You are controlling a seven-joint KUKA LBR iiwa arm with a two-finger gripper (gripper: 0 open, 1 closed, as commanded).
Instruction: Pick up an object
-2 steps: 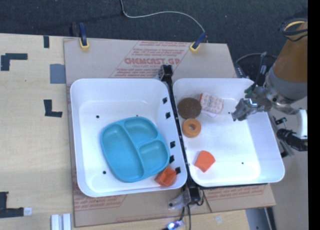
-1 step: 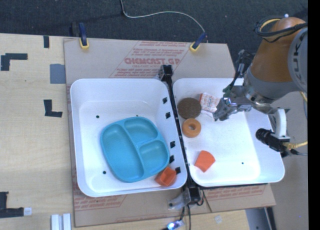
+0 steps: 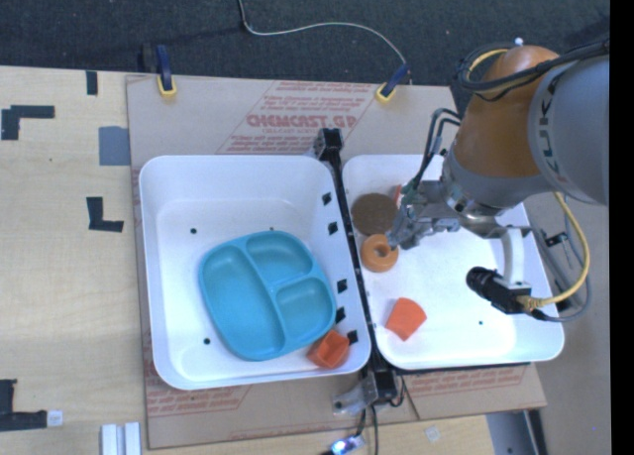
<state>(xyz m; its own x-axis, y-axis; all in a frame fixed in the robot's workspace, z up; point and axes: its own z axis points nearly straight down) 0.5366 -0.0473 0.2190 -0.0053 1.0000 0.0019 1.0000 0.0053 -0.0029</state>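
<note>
Fingers (image 3: 404,235) hard to read; I can't tell their gap. My gripper (image 3: 401,238) hangs at the ring's (image 3: 378,253) two o'clock in the right bin (image 3: 535,344). Off-centre, I'd judge it nudges the ring aside.

Bright even overhead light, soft shadows, mild blur (white bins slightly glaring)

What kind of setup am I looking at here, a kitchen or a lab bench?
Most likely a robot test bench, not a kitchen: two white bins clamped on a cardboard sheet, black tape marks on the wooden bench, and toy-like items such as a blue divided plate.
</note>
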